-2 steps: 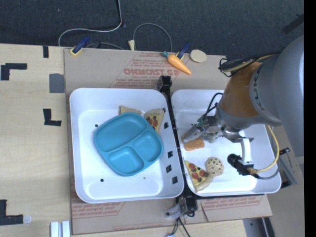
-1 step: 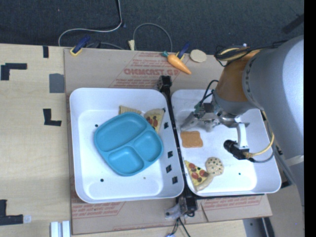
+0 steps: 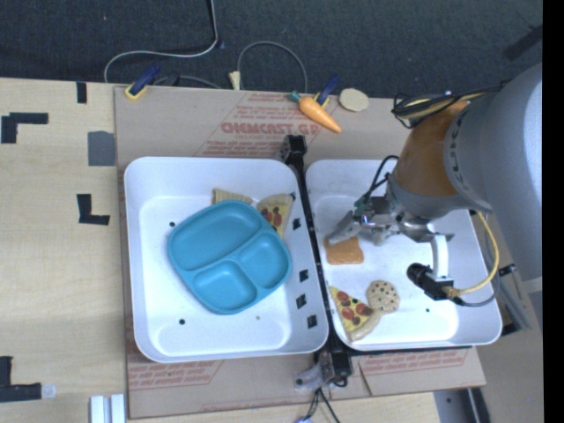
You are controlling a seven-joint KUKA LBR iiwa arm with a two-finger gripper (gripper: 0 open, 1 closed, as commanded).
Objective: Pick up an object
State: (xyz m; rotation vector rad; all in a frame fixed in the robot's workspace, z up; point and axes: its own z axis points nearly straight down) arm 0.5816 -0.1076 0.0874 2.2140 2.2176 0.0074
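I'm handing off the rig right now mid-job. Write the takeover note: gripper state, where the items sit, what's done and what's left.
Gripper: low in the right bin, right above the toast slice; nothing visibly held, and whether it is open or shut cannot be told from this view.
Right bin also holds a cookie and a pizza slice near the front.
Left bin: blue divided plate with another pizza slice tucked behind it.
Outside the bins, behind them: a toy carrot and a small round piece.
Done: arm positioned at the toast.
Left: grasp and lift an object; the toast is likely the closest candidate.
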